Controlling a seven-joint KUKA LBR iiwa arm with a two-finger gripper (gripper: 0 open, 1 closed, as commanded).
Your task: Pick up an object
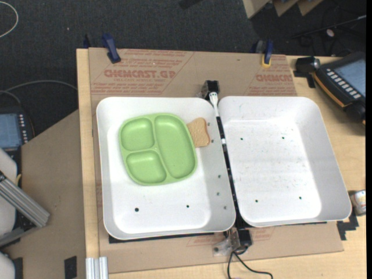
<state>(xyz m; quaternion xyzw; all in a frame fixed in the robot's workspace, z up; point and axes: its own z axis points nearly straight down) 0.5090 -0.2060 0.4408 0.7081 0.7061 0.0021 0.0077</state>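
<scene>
Nearest me, the left bin (163, 214) holds a green 3-section plate (157, 149) touching a tan slice (199, 132). No pick begun, I judge; claw's state: cannot tell.

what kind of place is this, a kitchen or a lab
Most likely a robotics lab bench, not a kitchen: two white bins sit on a clamped cardboard sheet, cables run around them, and a teach pendant lies at the right edge.
</scene>
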